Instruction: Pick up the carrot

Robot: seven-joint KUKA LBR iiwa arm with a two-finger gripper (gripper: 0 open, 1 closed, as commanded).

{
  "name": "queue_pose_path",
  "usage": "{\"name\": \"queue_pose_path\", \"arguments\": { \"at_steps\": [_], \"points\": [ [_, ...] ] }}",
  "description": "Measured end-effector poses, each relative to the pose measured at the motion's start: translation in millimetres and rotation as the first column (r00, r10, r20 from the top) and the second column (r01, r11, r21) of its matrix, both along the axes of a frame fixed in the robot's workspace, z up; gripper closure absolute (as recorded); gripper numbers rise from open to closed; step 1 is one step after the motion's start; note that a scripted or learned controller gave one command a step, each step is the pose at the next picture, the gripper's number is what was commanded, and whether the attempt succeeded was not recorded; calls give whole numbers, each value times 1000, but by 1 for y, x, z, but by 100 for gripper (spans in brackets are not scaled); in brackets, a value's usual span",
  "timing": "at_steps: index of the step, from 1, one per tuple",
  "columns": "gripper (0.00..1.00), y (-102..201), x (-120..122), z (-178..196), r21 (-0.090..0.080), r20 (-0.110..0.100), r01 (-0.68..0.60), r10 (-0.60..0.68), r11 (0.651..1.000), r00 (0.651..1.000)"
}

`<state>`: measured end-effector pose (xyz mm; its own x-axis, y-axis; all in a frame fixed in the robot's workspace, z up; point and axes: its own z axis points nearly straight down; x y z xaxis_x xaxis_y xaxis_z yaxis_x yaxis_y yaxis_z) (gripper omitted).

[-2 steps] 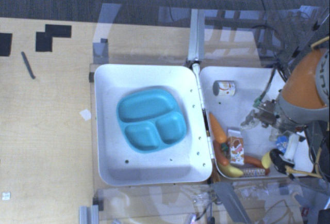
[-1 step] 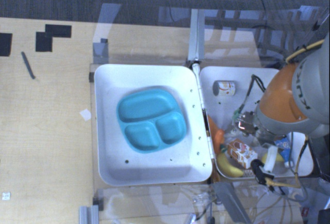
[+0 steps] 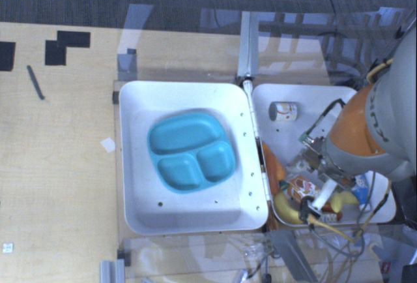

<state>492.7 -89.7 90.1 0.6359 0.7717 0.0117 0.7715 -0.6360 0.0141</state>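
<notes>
The carrot (image 3: pixel 274 169) is an orange root lying along the left wall of the right bin (image 3: pixel 306 94), partly tucked among other items. My gripper (image 3: pixel 311 156) hangs low over the middle of that bin, just right of the carrot and apart from it. The grey and orange arm covers the bin's right half. I see nothing held in the gripper.
A small can (image 3: pixel 283 111) lies at the back of the right bin. A yellow banana (image 3: pixel 287 205), a printed packet (image 3: pixel 303 188) and a blue item (image 3: pixel 362 186) crowd its front. The left bin (image 3: pixel 130 145) holds a blue divided tray (image 3: pixel 191 150).
</notes>
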Motion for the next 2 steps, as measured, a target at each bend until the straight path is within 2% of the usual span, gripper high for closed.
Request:
{"name": "queue_pose_path", "arguments": {
  "at_steps": [1, 2],
  "points": [
    [100, 0, 3, 12, 0, 7, -4, 4, 1000, 1000],
    [100, 50, -5, 94, 1, -15, 329, -329, 944, 944]
  ]
}}
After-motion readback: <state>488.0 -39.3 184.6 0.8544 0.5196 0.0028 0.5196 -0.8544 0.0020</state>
